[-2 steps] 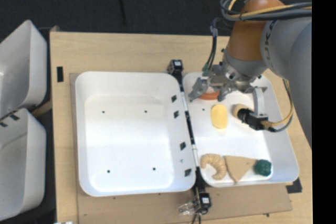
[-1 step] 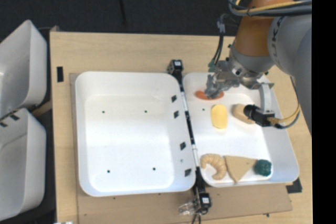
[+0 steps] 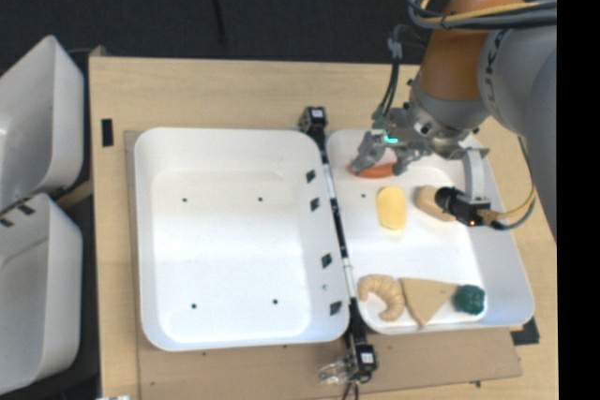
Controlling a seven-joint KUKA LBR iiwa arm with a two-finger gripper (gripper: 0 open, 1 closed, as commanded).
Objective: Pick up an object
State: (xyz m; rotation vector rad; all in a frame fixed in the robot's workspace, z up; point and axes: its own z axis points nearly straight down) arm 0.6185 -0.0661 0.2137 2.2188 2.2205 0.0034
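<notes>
— How do the jaws stand?
— The gripper (image 3: 380, 156) is spread open over an orange-red object (image 3: 377, 170) at the right bin's (image 3: 502, 269) upper left corner.
— And nearby?
— A yellow piece (image 3: 392, 208) just below — croissant (image 3: 384, 294) at bottom.

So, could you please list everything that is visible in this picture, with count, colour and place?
white bins: two, white, side by side on the bench; left bin, right bin
orange-red object: one, far corner of the right bin, just under the gripper
yellow object: one, middle of the right bin
croissant-shaped object: one, tan, near edge of the right bin
tan wedge: one, beside the croissant shape
dark green object: one, near right corner, touching the wedge
bench: one, light wood
arm: one, grey with orange band, reaching in from the right
gripper: one, low over the orange-red object
</notes>
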